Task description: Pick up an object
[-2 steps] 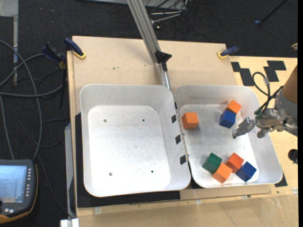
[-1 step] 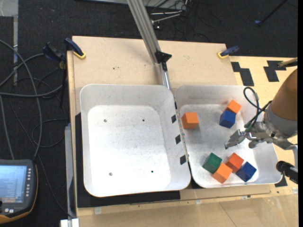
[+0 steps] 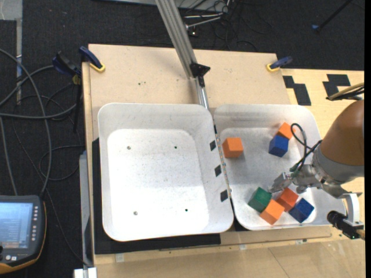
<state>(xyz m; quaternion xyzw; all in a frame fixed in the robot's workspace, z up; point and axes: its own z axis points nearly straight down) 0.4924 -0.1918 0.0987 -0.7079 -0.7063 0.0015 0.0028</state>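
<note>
Down at the near edge of the right shallow white plastic bin (image 3: pixel 307 120), a tight cluster: small orange cube at the front (image 3: pixel 272 211), tipped corner-on toward the camera, a dark blue cube (image 3: pixel 301 209) just beside it on the right, a green cube (image 3: pixel 259 199) touching on the left, and a red-orange cube (image 3: pixel 287 198) wedged behind, between the three. All near-cubic, so no clear long axis on any; edges skewed diagonally to the bin walls. Hovering right over that red-orange cube, the two-finger gripper (image 3: pixel 284 185) on the grey arm with its orange band (image 3: pixel 348 138), reaching in from the right, black cable looping above the wrist. Jaw state: cannot tell, too blurred and small against the blocks; nothing clearly seen between them. Further back in the same bin, a lone orange cube (image 3: pixel 233 147) near the left wall, well apart from the cluster, sides roughly square to the bin. Toward the far right corner, a blue cube (image 3: pixel 279 146) touching a small orange cube (image 3: pixel 284 131) behind it. Off to the left, the second shallow white bin (image 3: pixel 116 120), speckled floor. Beyond both, the pale wooden bench top (image 3: pixel 151 68).
</note>
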